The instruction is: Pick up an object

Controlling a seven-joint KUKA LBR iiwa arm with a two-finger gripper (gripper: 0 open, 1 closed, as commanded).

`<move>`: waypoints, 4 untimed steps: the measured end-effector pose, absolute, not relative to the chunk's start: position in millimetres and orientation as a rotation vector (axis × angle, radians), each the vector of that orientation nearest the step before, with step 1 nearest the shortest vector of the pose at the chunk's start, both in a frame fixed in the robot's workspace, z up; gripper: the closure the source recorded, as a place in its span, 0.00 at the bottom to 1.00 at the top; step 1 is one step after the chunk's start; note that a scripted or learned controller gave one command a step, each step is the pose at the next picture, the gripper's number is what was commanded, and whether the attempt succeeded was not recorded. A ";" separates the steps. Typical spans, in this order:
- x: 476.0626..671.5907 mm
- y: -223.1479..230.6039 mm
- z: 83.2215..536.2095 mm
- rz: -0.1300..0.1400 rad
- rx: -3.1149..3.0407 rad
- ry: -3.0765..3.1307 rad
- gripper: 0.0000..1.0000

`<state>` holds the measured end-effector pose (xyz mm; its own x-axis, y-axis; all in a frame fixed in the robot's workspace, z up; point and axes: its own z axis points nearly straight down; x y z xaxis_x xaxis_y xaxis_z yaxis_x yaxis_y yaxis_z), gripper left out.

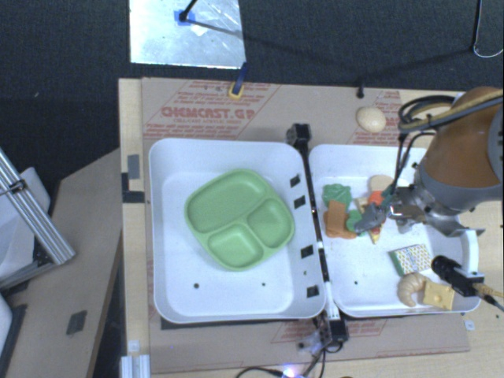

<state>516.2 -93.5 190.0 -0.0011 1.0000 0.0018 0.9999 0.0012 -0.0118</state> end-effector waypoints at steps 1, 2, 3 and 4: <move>519.2 -93.4 196.1 -0.001 -2.218 -2.226 0.00; 515.7 -93.7 153.8 0.002 -2.218 -2.220 0.00; 515.2 -94.5 90.8 0.003 -2.218 -2.220 0.00; 515.6 -94.3 84.1 0.000 -2.220 -2.221 0.00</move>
<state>515.6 -94.3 84.1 -0.0004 1.0000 0.0007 1.0000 0.0004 -0.0008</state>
